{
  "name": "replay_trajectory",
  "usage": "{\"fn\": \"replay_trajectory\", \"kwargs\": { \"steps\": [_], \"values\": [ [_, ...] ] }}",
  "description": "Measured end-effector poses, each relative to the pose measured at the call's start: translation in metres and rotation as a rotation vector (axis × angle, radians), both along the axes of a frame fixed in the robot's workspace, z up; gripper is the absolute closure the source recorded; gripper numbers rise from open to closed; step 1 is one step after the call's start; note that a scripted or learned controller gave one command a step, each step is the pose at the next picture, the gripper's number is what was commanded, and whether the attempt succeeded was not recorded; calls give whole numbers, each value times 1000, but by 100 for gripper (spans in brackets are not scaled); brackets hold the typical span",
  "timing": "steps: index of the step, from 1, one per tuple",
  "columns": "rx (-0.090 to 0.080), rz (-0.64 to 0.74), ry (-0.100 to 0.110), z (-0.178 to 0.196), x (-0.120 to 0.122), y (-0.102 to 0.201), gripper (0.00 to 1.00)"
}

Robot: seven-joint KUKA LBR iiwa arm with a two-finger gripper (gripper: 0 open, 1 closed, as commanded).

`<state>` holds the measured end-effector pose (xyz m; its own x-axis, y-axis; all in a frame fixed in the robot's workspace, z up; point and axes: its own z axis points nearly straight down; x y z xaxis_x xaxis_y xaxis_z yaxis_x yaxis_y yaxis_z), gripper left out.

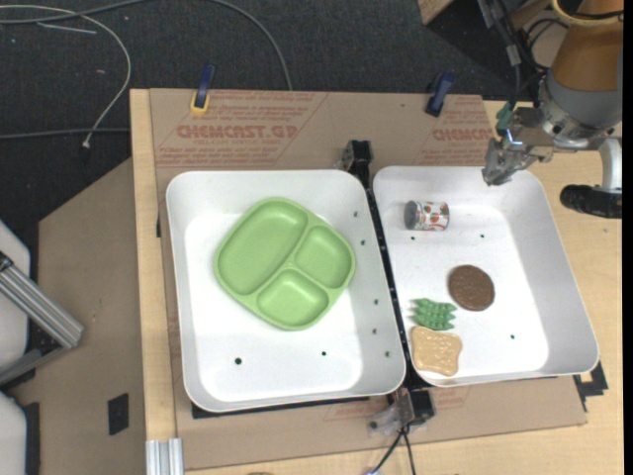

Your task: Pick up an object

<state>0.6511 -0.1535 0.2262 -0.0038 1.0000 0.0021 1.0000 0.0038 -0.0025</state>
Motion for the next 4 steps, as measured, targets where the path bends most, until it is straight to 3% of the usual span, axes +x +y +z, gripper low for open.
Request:
{"fn": "replay_trajectory", "kwargs": {
  "steps": [3,4],
  "values": [
    [1,2,0,3,-52,142,100],
    [1,2,1,8,-83,186,100]
  ]
}}
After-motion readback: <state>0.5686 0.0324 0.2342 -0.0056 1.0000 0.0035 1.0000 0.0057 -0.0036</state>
